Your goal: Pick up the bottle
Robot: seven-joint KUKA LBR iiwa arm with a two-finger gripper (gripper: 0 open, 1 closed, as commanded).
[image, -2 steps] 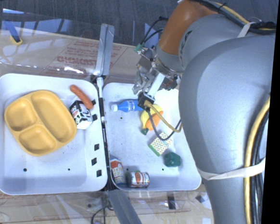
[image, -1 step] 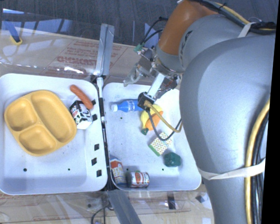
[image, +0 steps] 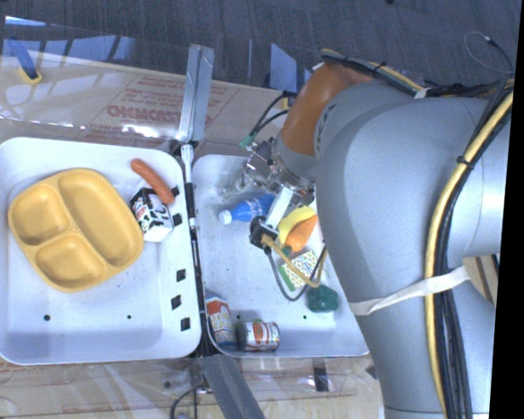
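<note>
At the right bin's (image: 235,270) 6 o'clock edge, a drink can (image: 257,336) lies beside a small red-labelled container (image: 220,321). A green object (image: 323,298) sits toward 4 o'clock. The blue bottle (image: 248,211) lies on its side near 11 o'clock, its white cap pointing to 9 o'clock. The gripper (image: 260,177) is close by at the bottle's 12 o'clock; I cannot tell whether it is open or closed. A yellow divided plate (image: 73,227) lies in the left bin (image: 81,325).

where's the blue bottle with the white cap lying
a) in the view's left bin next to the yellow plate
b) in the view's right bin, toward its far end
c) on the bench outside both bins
b: the blue bottle lies on its side on the floor of the right bin, toward its far end, while the yellow plate sits apart in the left bin.
</note>
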